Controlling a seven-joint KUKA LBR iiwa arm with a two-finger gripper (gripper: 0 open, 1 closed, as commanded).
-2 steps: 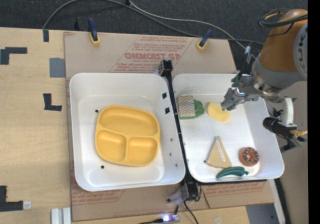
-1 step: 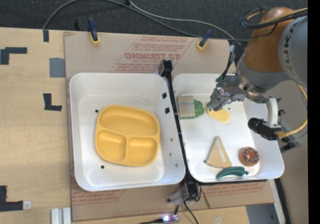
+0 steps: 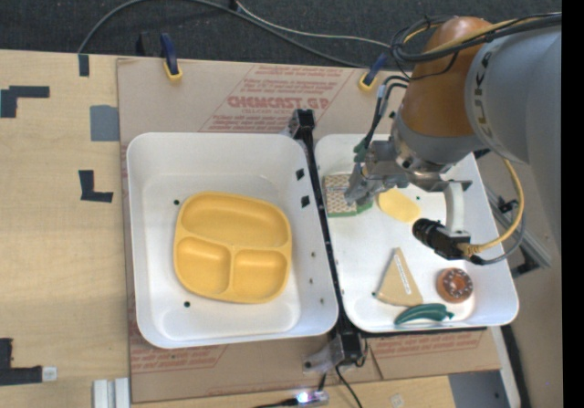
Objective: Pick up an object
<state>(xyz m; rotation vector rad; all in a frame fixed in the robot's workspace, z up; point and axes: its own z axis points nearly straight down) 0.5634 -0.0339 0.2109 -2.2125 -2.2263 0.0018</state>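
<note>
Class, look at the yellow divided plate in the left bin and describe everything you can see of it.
The yellow divided plate is a rounded, roughly rectangular tray that looks like smooth moulded plastic. Raised ridges split it into three compartments: one long one across the far side and two smaller ones along the near side. It lies flat, right way up, slightly rotated, near the middle of the left white bin, resting on the bin floor. Nothing lies in its compartments, and it touches nothing but the bin.

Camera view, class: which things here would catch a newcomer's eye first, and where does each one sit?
The yellow divided plate stands out, lying in the left bin. Next comes the grey arm with its orange band, reaching from the right, its end effector down at the right bin's upper left over a green-patterned item. Near that bin's front lie a tan wedge and a donut.
</note>
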